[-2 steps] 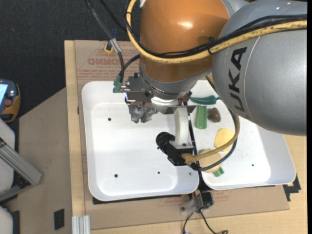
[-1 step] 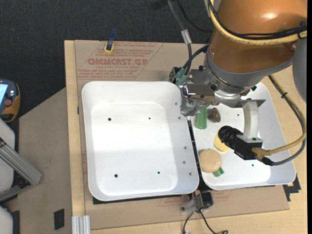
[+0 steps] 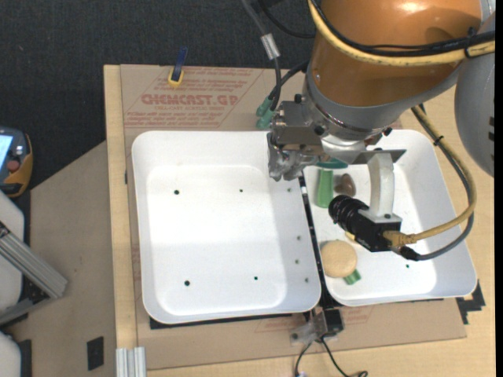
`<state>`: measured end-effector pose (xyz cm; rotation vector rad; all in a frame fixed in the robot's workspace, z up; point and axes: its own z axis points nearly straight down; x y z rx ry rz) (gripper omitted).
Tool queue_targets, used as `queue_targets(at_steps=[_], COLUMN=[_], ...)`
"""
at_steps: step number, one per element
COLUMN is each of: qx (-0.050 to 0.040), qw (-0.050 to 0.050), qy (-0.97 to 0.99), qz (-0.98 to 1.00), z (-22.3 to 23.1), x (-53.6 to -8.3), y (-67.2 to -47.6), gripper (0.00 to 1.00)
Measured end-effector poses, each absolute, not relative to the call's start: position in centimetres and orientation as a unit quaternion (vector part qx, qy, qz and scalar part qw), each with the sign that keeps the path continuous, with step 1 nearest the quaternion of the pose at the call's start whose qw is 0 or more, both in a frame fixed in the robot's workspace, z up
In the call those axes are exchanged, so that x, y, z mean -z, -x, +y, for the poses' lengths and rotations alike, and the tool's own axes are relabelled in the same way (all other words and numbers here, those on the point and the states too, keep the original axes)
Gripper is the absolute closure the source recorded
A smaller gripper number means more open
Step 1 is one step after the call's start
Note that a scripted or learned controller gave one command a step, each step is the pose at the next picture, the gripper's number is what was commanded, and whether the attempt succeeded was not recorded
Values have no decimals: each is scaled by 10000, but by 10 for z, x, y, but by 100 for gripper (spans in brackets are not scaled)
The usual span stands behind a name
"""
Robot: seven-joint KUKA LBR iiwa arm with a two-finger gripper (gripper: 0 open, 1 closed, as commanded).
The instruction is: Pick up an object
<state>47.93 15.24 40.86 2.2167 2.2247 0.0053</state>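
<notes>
My gripper (image 3: 286,168) hangs over the ridge where the two bins meet, near their far edge, under the orange band of the arm. In the right bin (image 3: 440,210) a green cylinder-shaped piece (image 3: 323,187) lies just right of the gripper, with a small brown lump (image 3: 344,184) beside it. Nearer the front of that bin sits a tan round object (image 3: 339,258), and a small green piece (image 3: 351,276) pokes out from under its front edge. I see nothing between the gripper's tips.
The left bin (image 3: 157,171) shows its white floor with a few dark dots. Both bins rest on a cardboard sheet (image 3: 196,96) with red lettering; a small blue and yellow clip (image 3: 178,67) sits at its far edge.
</notes>
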Motion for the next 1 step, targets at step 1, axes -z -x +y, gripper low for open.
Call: queue_targets(at_steps=[1], qx=[8], qw=[-8], qy=[-7057], qz=[7085], z=[192], x=[-389], y=[-496], gripper=[100])
